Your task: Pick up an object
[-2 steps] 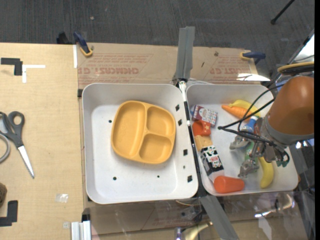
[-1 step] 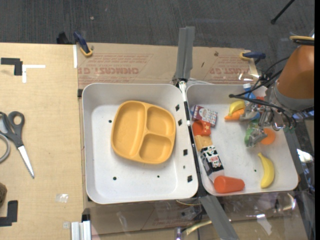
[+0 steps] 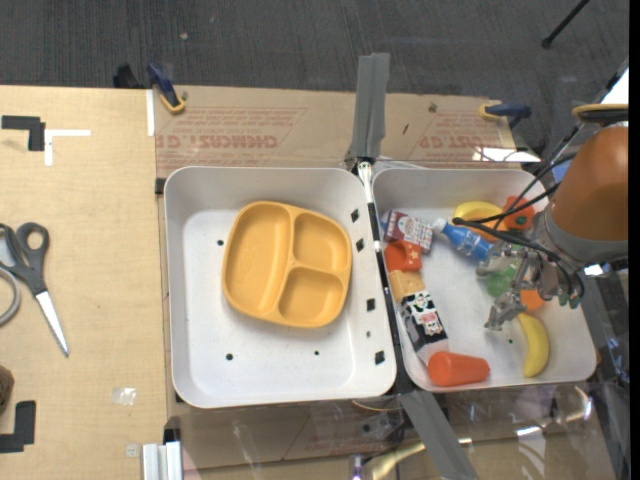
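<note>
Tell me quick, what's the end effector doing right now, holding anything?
End effector: over the right bin, next to the banana; whether it is open, closed or holding anything cannot be told.

Glossy yellow plastic divided plate [image 3: 288, 264], smooth white plastic bins [image 3: 190, 298], matt brown cardboard [image 3: 260, 133] behind, pale wood-grain bench [image 3: 80, 238], metal-bladed scissors [image 3: 38, 278], glossy plastic banana [image 3: 535, 346]

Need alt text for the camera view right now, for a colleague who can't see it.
The gripper hangs low over the right bin, among small items beside a banana and an orange cup. The left bin holds a yellow divided plate.
</note>
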{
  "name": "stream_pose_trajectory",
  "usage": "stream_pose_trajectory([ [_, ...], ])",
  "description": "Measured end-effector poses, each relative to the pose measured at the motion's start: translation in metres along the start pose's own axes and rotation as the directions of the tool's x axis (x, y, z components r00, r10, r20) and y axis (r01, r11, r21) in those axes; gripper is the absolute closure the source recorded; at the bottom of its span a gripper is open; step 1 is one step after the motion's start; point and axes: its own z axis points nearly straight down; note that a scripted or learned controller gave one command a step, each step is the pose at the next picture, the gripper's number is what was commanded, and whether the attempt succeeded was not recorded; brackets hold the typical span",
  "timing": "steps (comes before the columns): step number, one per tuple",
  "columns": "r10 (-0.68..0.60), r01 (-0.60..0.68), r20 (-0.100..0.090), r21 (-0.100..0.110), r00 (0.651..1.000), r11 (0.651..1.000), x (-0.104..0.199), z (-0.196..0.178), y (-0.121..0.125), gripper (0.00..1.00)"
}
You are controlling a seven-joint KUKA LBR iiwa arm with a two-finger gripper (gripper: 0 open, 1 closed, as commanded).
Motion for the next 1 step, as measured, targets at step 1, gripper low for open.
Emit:
stream_pose_trajectory([
  [1,-0.003,0.003,0.004,0.001,1.000,1.000,-0.0014,-0.0097,0.0005,1.00],
])
